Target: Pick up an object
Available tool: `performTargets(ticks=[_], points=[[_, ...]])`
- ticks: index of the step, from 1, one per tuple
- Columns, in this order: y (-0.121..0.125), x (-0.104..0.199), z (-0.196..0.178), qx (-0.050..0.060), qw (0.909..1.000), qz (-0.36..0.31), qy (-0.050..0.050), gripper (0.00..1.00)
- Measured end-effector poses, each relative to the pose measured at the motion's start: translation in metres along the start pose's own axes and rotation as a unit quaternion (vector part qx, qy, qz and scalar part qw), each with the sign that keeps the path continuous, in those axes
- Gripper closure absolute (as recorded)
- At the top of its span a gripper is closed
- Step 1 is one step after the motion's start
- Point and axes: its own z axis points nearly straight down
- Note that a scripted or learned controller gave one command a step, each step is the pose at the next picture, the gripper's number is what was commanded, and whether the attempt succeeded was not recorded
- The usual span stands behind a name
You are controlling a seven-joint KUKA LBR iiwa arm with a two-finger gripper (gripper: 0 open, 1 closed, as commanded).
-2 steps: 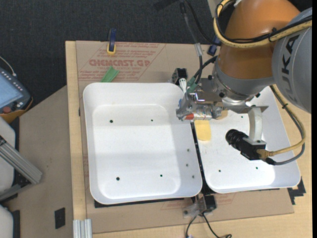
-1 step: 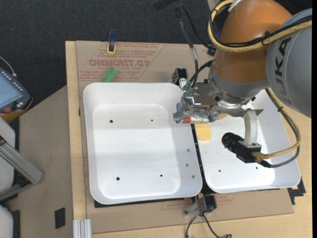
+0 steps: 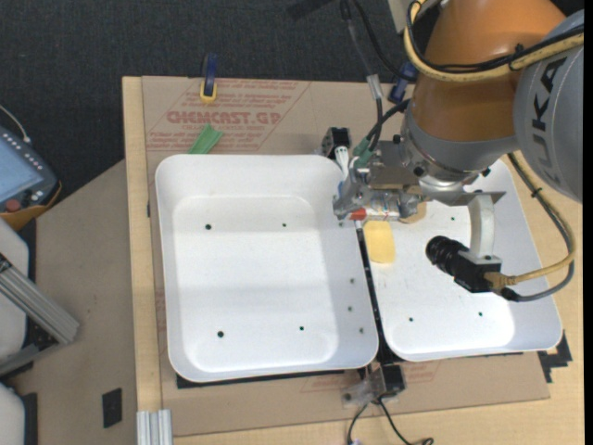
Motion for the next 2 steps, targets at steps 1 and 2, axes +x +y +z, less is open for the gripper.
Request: performTargets(ticks=[1,2], points=[[-0.037,0.001,-0.001,0.004,1.0,-0.001,0.001,1.0],[-0.036,0.014,0.006,0.004,1.0,-0.001,0.0,1.0]])
